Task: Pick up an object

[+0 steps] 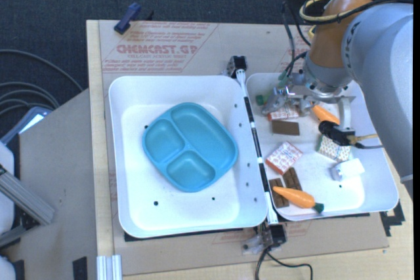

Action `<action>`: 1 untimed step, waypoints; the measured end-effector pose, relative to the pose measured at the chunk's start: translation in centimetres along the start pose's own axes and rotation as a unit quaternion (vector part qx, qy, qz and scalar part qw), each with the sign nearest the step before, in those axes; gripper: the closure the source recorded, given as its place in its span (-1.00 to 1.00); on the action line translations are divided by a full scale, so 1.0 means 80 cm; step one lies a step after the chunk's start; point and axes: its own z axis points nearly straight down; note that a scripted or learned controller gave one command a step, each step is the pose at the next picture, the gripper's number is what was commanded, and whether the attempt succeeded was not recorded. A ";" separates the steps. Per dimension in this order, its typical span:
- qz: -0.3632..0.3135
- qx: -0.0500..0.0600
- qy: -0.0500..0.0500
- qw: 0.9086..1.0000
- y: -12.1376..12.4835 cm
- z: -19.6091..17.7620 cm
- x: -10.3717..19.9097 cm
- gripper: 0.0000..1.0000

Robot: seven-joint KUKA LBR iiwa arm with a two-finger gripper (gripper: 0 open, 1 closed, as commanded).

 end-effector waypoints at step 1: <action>-0.001 -0.002 -0.001 1.000 0.001 -0.013 0.000 1.00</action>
